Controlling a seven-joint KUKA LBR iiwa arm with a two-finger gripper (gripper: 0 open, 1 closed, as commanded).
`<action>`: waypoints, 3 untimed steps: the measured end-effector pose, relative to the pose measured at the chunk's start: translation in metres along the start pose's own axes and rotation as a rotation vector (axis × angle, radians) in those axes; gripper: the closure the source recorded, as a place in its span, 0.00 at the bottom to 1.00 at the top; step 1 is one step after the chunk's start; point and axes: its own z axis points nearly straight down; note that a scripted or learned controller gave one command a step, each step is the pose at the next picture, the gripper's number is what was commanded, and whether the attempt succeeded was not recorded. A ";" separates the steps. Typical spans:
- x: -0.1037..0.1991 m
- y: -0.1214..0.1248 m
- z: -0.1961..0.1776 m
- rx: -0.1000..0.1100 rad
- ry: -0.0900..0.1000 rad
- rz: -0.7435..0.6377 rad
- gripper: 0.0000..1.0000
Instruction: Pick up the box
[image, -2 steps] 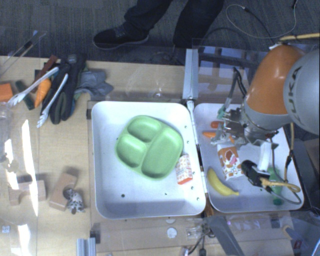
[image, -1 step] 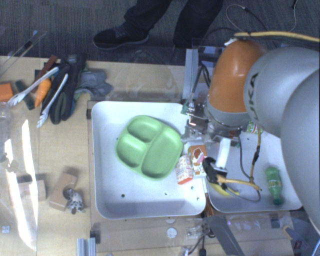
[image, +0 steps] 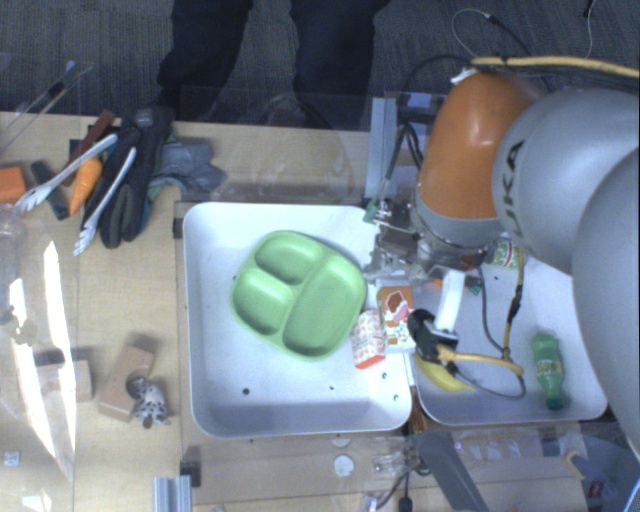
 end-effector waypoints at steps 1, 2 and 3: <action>0.032 -0.030 -0.032 0.000 0.001 -0.449 1.00; 0.080 -0.070 -0.045 -0.002 0.002 -0.815 1.00; 0.077 -0.069 -0.074 -0.005 0.002 -0.918 1.00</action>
